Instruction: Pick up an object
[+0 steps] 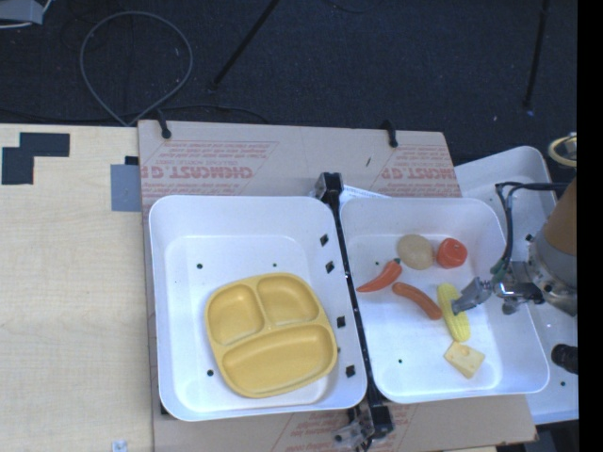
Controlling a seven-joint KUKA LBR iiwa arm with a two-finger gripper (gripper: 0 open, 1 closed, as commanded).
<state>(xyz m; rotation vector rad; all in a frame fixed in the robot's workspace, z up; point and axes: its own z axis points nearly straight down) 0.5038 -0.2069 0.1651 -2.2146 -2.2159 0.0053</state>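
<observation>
The corn cob (455,312) looks like the piece being gone for: a small yellow toy lying lengthwise in the right bin (513,381), toward its right half, with the gripper (471,296) right at its upper end. From where I stand I cannot tell whether the gripper is apart or together, and nothing shows gripped in it, so I would judge the grasp not yet made. To do this well, I think the gripper should come down square across the cob's narrow width, near its middle rather than at the tip, since a rounded toy like that would likely squirt out of an end pinch. The crowding matters too: the sausage (417,299) lies just beside the cob on its left, and the cheese wedge (464,359) sits near its lower end, so a sloppy approach could nudge either one. Further up the bin are the chili pepper (381,278), the potato (414,250) and the tomato (451,252), comfortably out of the way. In the left bin (179,252) sits the yellow divided plate (270,333), well apart from all this.
</observation>
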